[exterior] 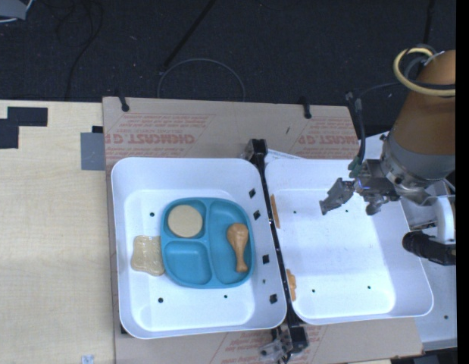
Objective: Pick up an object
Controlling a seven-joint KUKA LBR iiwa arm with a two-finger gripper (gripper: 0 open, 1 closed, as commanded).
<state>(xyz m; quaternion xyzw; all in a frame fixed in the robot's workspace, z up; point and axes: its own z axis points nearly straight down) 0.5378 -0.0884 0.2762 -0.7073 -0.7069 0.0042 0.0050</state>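
Note:
A blue divided tray [190, 268] lies in the left bin [136, 180]. A round tan patty [184, 221] sits in the tray's upper left compartment, and a toy chicken drumstick [239, 246] lies in its right compartment. A pale slice of toast [147, 255] rests on the bin floor against the tray's left edge. My gripper [353, 202] hangs over the upper right part of the right bin [332, 279], far from these objects. It is open, its dark fingers [334, 197] spread apart with nothing between them.
Two small orange strips [273, 209] [291, 283] lie along the right bin's left wall by the black divider [266, 226]. The arm's orange band and grey wrist [423, 127] rise at the right. Brown cardboard [219, 131] lies under both bins.

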